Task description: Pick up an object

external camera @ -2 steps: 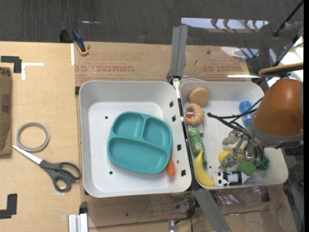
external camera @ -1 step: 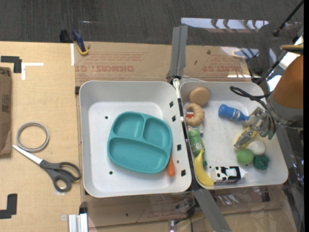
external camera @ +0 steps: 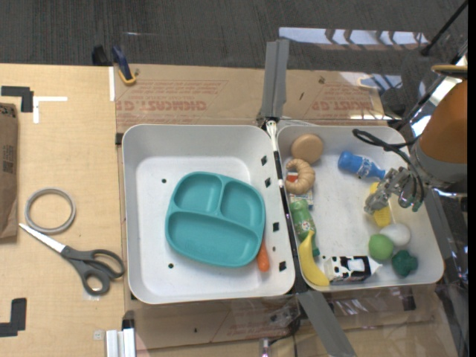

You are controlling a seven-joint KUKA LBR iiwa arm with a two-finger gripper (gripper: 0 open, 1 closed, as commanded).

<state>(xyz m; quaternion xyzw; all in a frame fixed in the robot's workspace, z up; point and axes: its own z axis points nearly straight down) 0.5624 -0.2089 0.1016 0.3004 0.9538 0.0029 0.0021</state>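
Your gripper (external camera: 388, 196) sits low in the right bin (external camera: 428, 274), right over a yellow block (external camera: 381, 216). Can't tell if it's clamped or released. Green ball (external camera: 381, 246) and blue bottle (external camera: 361, 164) lie nearby, untouched.

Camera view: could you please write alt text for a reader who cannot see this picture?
A grey robot arm reaches from the right, its gripper low over a yellow block in the right white bin, among a blue bottle, green ball and banana. The left bin holds a teal divided plate. Scissors lie beside it.
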